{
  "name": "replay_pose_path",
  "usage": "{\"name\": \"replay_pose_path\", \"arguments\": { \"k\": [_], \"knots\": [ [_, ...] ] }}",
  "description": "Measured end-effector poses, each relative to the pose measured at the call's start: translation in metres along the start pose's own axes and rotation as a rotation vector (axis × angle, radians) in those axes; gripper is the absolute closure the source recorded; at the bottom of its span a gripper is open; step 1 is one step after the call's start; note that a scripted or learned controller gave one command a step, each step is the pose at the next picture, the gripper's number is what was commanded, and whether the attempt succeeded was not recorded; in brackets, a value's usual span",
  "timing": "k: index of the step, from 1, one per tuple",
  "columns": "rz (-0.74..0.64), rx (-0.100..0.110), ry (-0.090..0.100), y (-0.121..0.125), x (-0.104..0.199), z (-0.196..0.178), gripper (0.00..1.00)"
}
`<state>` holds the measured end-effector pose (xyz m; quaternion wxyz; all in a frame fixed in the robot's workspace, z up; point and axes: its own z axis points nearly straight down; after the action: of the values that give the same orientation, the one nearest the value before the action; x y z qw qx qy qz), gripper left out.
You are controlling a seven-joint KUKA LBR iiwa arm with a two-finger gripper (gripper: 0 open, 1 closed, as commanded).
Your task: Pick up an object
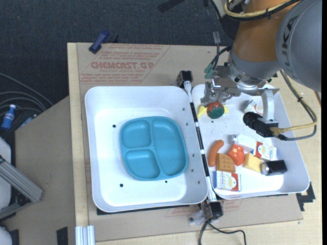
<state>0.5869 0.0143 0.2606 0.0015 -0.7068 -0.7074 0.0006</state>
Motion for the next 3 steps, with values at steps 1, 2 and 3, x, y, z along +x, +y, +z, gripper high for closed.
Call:
{"name": "replay_pose_path", "arguments": {
  "k": [1,2,3],
  "knots": [
    [0.002,0.0,-0.001,-0.108,-0.025,0.001,1.0],
    [0.002,-0.004,-0.002,-0.108,-0.072,-0.012,1.0],
    [0.001,-0.002,-0.001,-0.096,-0.055,-0.001,1.0]
  ]
}}
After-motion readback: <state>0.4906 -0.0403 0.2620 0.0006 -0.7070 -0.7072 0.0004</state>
